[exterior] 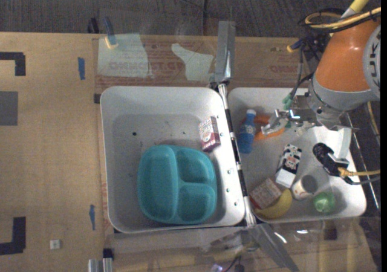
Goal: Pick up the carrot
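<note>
The carrot [263, 127] lies in the right bin [357, 207], up in that bin's upper left part, a short orange piece with the blue bottle [247, 132] just beside it on the left and my fingers [277, 123] right at its right end. Starting from the left of the frame: the left bin [115, 162] carries a teal divided plate [177, 184] in its lower half and a small red-and-white carton [209, 134] leaning near its right wall; none of that concerns me. Across the divider come the bottle, then the carrot, and lower down a black-and-white carton [289, 163], a brown packet [265, 193], a banana [276, 207], a small cup [304, 186] and a green thing [325, 202], all well apart from my target. I judge the carrot to be light and stiff, probably a smooth plastic toy, so it may roll or slip out sideways; I would take it across its middle, where it is thickest, rather than at the tapered tip. As for my fingers, they sit at or over the carrot's right end, but whether they are spread or closed I cannot tell from this slant, nor whether they touch it. Nothing shows the carrot between them, so I count it as not yet held.
</note>
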`<state>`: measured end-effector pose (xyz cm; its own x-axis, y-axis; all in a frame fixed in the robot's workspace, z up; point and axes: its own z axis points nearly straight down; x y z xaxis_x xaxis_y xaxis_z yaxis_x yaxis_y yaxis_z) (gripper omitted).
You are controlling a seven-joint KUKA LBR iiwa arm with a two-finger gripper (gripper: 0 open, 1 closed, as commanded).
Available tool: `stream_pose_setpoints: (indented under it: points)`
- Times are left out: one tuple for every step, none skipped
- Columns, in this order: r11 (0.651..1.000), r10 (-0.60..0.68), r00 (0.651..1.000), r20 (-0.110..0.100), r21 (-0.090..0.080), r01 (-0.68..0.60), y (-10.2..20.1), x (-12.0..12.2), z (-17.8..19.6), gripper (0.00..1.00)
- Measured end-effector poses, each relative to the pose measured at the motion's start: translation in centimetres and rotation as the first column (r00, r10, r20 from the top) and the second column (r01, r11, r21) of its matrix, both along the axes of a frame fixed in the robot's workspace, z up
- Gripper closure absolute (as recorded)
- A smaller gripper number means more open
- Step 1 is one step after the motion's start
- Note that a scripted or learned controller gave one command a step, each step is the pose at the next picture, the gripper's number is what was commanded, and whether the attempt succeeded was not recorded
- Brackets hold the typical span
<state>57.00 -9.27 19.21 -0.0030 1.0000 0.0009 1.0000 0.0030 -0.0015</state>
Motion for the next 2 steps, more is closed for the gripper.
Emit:
stream_pose_setpoints:
  points:
    - [1.000,0.029,1.000,0.004,-0.001,-0.029,-0.5,3.4,-8.3,0.00]
    - [0.996,0.094,0.996,0.007,-0.002,-0.094,-4.0,7.1,-10.5,0.00]
